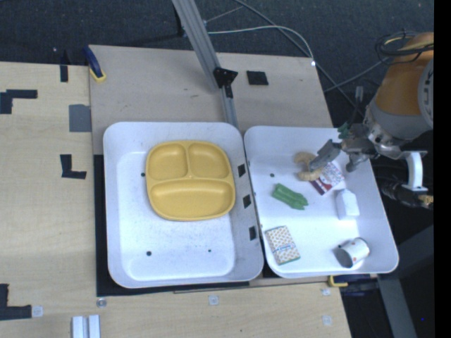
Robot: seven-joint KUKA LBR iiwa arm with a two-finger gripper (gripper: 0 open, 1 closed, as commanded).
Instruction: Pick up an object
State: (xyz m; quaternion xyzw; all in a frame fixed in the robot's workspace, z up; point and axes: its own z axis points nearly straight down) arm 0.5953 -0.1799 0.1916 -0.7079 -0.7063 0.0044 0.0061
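One grey two-finger hand [330, 155] hangs over the upper right part of the right white bin [366, 259], on an arm with an orange band that comes in from the right. Whether anything sits between its fingers I cannot tell, nor how far apart they stand; they are dark and small against the clutter below. Just beneath the hand lie a tan, lumpy object [306, 162] and a small red-and-white packet [330, 181], close together near the bin's far right side. Just below the packet is a small white block [346, 205]. Left of it, towards the bin's middle, lies a green elongated plastic piece [289, 196]. Nearer the front edge rest a checked flat square packet [282, 244] and a white cup on its side [351, 253], the latter near the front right corner. The middle of this bin between those things is bare white.

The left white bin [127, 245] touches the right one and bears a yellow three-part plastic plate [190, 180] in its upper half; its front half is bare. Both bins sit on a pale wooden counter [42, 210] with black tape marks. A grey metal pole [201, 37] slants across the back, and cables trail over dark floor beyond.
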